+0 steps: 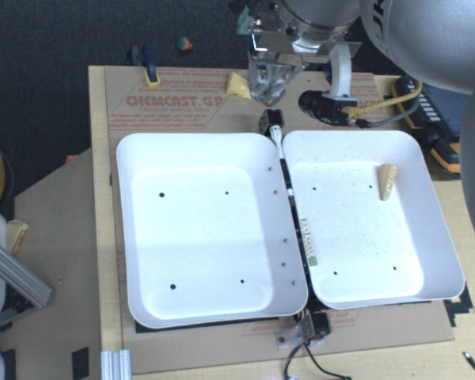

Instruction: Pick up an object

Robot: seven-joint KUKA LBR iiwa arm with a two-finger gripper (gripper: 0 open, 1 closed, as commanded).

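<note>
A small tan cone-shaped object lies in the right bin, near its far right corner. My gripper hangs over the cardboard board behind the bins, just beyond the seam where they meet, well to the left of and behind the cone. Its fingers come together at the tips and look shut, with nothing between them. The grey arm with its orange band fills the top right of the view.
The left bin sits beside the right one on a cardboard board. A yellow scrap lies on the board just left of the gripper. Black and yellow cables run behind the right bin.
</note>
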